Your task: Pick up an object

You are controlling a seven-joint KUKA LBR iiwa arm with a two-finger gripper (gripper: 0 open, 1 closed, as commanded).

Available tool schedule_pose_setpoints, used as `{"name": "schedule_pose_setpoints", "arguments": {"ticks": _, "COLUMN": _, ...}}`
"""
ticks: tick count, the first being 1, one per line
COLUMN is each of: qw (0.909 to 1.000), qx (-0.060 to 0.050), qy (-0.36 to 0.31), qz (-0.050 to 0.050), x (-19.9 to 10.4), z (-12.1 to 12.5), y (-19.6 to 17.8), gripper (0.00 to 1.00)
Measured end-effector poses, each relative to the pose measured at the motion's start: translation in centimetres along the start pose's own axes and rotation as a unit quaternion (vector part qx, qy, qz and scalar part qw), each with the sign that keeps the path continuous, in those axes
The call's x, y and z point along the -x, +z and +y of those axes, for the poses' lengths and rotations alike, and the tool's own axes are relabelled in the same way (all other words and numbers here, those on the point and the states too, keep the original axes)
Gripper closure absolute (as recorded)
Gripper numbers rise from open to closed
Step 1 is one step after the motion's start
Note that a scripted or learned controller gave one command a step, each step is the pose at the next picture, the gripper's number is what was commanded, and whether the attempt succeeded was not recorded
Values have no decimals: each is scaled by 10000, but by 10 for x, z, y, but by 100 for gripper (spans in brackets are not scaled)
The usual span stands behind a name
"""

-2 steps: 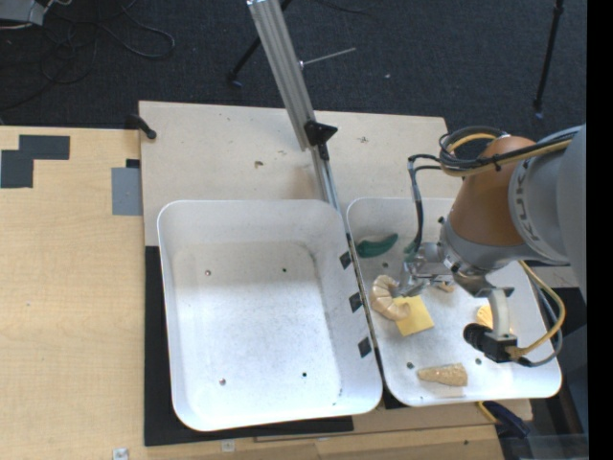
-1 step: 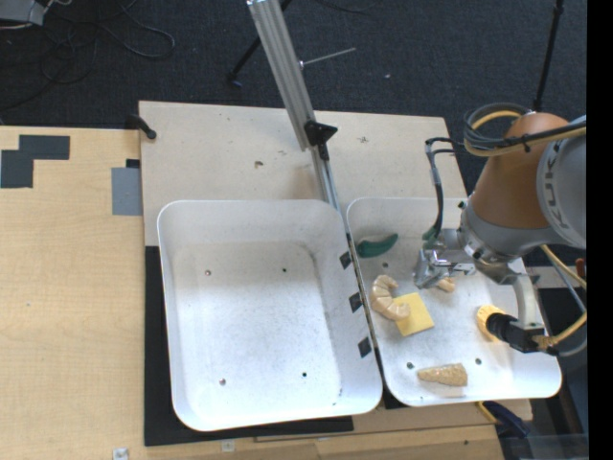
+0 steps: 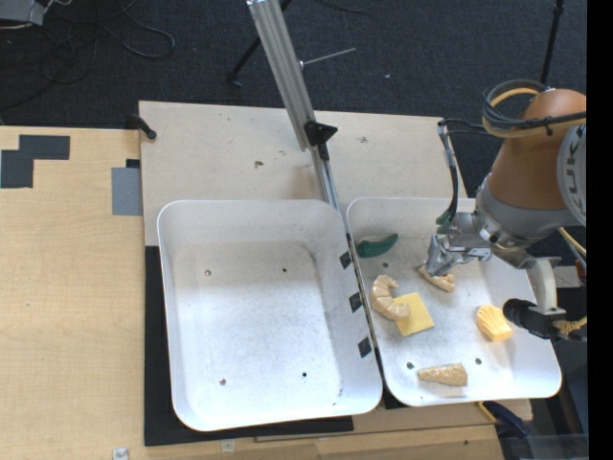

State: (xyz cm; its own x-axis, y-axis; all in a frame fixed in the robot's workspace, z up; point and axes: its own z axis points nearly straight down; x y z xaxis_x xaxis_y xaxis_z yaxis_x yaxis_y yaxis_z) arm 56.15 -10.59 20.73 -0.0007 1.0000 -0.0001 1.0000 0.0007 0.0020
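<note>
The gripper (image 3: 442,264) is low in the right bin (image 3: 536,377), near the middle of its far half, with its metal fingers directly over a small tan pastry-like piece (image 3: 440,278). Whether the fingers are spread or closed on it cannot be told from here; the piece seems to lie on the bin floor, touching or just under the tips.

To do this grasp well, I judge the fingers should straddle the piece across its narrow side and close before any lift, then rise straight up.

Around it: a green item (image 3: 376,245) lies toward the far left corner beside the wall shared with the left bin (image 3: 177,257). A curled tan piece (image 3: 386,297) touches a yellow block (image 3: 415,314) near that wall. A yellow corn-like piece (image 3: 493,323) sits toward the right edge, and another tan piece (image 3: 442,376) lies near the front rim. Open floor surrounds the gripper on most sides.
</note>
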Motion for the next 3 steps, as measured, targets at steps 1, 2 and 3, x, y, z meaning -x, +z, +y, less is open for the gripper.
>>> {"name": "schedule_pose_setpoints", "arguments": {"ticks": 1, "qw": 10000, "qx": -18, "qy": -20, "qz": 11, "x": -52, "z": 10, "y": -8, "gripper": 100}}
{"name": "schedule_pose_setpoints", "arguments": {"ticks": 2, "qw": 10000, "qx": -35, "qy": -20, "qz": 12, "x": -107, "z": 11, "y": 0, "gripper": 100}}
{"name": "schedule_pose_setpoints", "arguments": {"ticks": 3, "qw": 10000, "qx": -24, "qy": -21, "qz": 14, "x": -160, "z": 2, "y": -13, "gripper": 100}}
